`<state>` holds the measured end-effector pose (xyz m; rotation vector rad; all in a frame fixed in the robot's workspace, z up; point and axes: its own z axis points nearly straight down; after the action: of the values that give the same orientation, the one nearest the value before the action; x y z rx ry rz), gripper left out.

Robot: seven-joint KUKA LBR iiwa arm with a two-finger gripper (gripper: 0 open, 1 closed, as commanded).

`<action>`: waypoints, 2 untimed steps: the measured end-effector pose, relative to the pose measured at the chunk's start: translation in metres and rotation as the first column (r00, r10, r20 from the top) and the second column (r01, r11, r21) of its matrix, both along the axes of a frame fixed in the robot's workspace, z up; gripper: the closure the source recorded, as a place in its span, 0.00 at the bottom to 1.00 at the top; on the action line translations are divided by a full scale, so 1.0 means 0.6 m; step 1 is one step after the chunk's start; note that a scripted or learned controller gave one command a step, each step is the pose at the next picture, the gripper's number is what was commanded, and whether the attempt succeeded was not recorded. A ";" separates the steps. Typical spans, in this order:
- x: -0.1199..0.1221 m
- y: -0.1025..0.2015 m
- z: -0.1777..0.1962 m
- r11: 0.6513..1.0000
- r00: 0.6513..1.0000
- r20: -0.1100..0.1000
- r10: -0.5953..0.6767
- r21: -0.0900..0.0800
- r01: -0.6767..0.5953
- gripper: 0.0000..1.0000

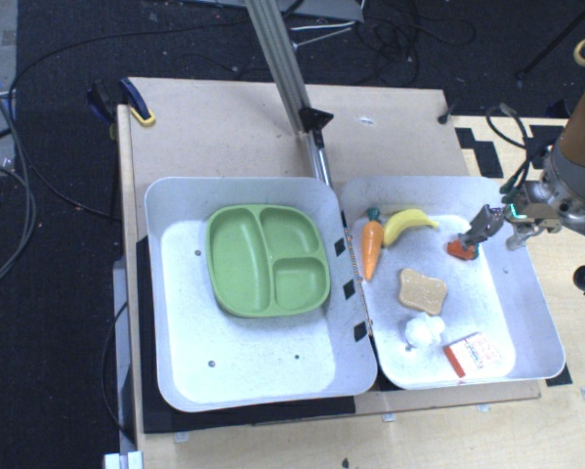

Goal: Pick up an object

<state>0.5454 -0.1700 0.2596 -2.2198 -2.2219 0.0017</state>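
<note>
Two shallow white bins side by side on a tan bench [233, 130]. Landmark: the right bin [526, 306].

Inside the right bin, toward its upper right corner: gripper [476, 234], reaching in from the right edge, fingers pointing down and left. Directly under the fingertips, touching or nearly so: a small red-orange object [460, 251] lying on the bin floor. Whether the fingers are clamped on it or merely over it: cannot tell, tips too small and dark to read.

Also inside the right bin:
- banana [407, 224], near the upper middle, left of the gripper
- carrot [370, 247], along the left wall, green top pointing up, just beside the banana
- slice of bread [422, 291], near the centre, below the red-orange object
- small white object [424, 331], just below the bread
- red and white packet [474, 353], toward the lower right corner

Left of the right bin: the left bin [175, 360], holding a green divided plate [269, 260] with three compartments.

Behind the right bin, rising from the seam between the bins: slanted metal pole [277, 47].
</note>
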 end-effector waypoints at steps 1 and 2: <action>0.000 0.000 0.001 1.000 1.000 0.001 0.000 0.000 0.000 0.00; 0.014 0.009 -0.083 1.000 1.000 -0.003 0.000 0.001 0.000 0.00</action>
<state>0.5540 -0.1648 0.2099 -2.2179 -2.2202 0.0040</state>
